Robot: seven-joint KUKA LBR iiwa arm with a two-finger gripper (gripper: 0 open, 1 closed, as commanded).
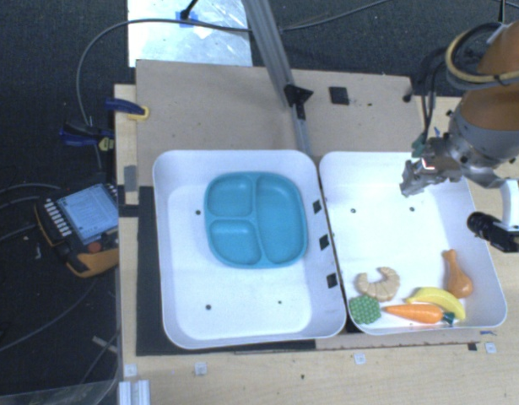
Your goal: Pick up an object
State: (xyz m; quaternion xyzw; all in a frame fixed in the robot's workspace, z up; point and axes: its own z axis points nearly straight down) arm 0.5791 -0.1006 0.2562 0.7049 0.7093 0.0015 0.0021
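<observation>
Toy food of light, stiff plastic lay in the right white bin's [386, 175] near corner: orange carrot [413, 313], yellow banana [436, 298]. We judged the carrot's middle best to grasp. The gripper [419, 175] hung far above; its opening we could not tell.
</observation>
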